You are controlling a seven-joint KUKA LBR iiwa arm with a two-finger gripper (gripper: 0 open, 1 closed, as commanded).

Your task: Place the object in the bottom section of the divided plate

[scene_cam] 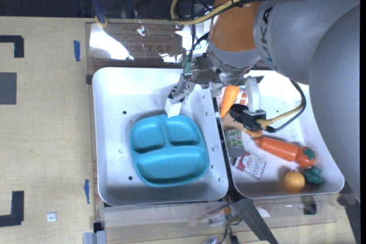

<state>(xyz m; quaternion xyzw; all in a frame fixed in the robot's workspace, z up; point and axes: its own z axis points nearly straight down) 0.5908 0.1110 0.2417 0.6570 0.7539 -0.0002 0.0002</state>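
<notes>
Arm [286, 14] comes in from the upper right of the frame, orange band above the wrist, yellow cable looping over it. Gripper [178, 94] sits at upper centre, over the top edge of the left bin [108, 123], just above the divided plate [167, 148]. Fingers point down-left; whether they are apart or closed cannot be told, too small and cluttered. Something white and small shows at the fingertip end, touching or just above the plate's upper rim; cannot tell if it is a held thing or part of the gripper.

Divided plate is blue, lies flat in the centre of the left bin, two small sections at the top, one large section at the bottom.

Right bin [329, 177] at lower right of the frame holds the objects: a carrot [229, 99] tilted near the bin's upper left, just beside the wrist; a larger orange carrot [280, 148] with green top in the middle; an orange round fruit [294, 180] at the lower right with a dark green item [313, 176] just beside it; a red and white packet [250, 164] and a green packet [233, 139] near the bin's left wall.

Tabletop [40, 123] is light wood, at the left of the frame, with black markers.
</notes>
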